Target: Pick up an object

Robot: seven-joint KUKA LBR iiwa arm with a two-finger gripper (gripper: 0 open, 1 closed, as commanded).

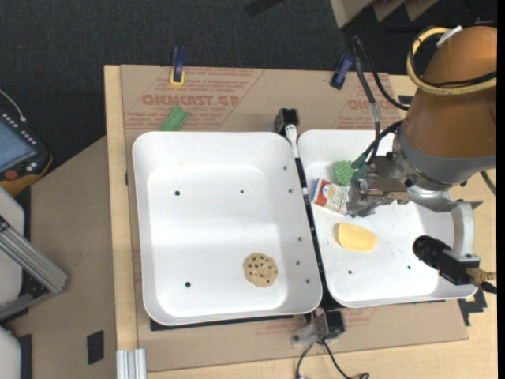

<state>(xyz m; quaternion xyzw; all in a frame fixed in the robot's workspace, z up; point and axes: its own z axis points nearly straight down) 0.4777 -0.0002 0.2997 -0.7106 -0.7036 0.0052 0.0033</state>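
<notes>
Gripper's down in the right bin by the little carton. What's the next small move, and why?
Probably a short straight descent onto the carton. The gripper sits at its right edge, with no object seen between the fingers; the yellow piece and green item lie close.

- I see the cardboard sheet (237, 89) under both bins, red print on it
- blue clamp (178, 65) with yellow tip on its far edge, second blue clamp (342, 71) further right
- green tape strip (174, 118) near the left bin's far corner
- black carpet (79, 22) beyond
- screen device (16, 144) far left
</notes>
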